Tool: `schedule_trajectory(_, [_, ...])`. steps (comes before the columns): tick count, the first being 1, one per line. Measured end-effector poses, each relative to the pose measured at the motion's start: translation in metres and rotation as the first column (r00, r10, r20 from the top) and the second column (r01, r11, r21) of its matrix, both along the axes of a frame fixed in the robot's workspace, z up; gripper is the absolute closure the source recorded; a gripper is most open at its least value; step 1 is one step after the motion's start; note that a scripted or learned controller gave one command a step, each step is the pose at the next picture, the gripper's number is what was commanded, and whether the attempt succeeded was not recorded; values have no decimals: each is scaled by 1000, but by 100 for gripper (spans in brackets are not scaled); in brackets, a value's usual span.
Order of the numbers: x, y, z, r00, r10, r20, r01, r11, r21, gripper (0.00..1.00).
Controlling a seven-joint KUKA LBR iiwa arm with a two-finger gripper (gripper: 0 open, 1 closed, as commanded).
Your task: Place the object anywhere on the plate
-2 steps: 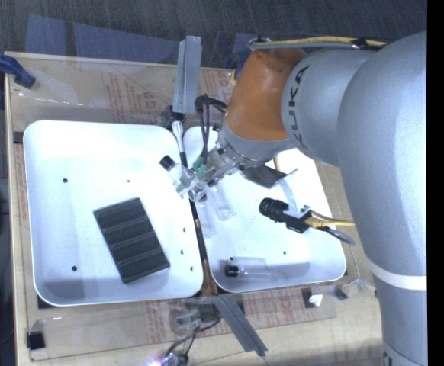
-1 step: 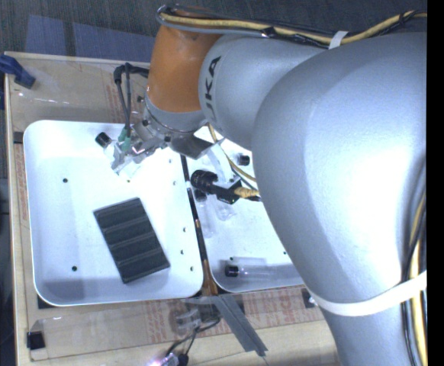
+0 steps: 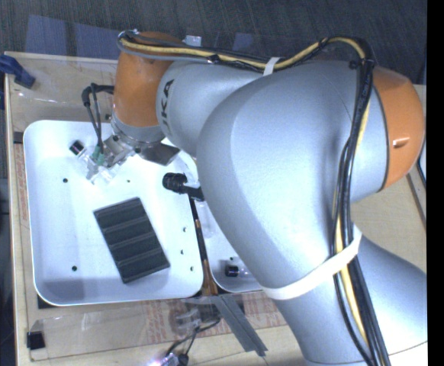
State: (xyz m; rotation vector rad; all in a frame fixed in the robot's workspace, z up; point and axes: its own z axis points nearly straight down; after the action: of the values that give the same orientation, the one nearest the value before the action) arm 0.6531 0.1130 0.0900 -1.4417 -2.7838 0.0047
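Fingers (image 3: 98,161) above-left of dark plate (image 3: 131,239)

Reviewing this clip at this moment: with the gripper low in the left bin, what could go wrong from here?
1. The gripper is near the left bin's upper corner, apart from the dark ribbed plate, so any carry would have to cross bare bin floor and may drop short.
2. A small dark object lies just beside the gripper; it could get knocked against the bin wall.
3. The arm hides much of the right bin, so contact there would be hard to check.
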Motion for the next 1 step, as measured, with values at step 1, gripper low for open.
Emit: schedule_trajectory(1, [6,84,4,920,391,0,-391,920,-13,100])
